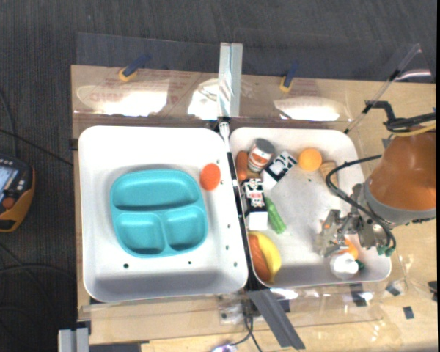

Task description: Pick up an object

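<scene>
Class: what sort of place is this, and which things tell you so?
Probably a robotics lab test bench: a robot arm reaching over two white bins, one with a teal tray, one with toy food such as a banana.

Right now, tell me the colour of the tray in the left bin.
Teal tray, plain in the camera view.

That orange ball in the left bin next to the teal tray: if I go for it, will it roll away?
Probably. The orange ball looks round and smooth, so a nudge should send it rolling. The teal tray beside it may stop it on that side. It looks small and likely light.
</scene>
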Controlling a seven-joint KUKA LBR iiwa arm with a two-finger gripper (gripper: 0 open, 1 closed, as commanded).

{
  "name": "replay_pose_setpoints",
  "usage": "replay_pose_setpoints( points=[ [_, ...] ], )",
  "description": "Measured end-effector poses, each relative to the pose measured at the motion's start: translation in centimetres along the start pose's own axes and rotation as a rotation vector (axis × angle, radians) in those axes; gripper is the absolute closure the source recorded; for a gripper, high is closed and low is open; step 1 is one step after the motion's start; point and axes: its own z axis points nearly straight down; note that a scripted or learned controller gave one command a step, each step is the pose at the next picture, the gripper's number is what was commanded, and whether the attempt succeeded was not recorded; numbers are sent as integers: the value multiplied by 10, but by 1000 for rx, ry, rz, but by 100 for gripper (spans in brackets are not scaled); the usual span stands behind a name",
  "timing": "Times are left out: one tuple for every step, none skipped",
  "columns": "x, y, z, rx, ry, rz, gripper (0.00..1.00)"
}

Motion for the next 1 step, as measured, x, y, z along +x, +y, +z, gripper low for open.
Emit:
replay_pose_setpoints(
  points=[
    [-61, 44, 10, -4, 3, -43, 100]
  ],
)
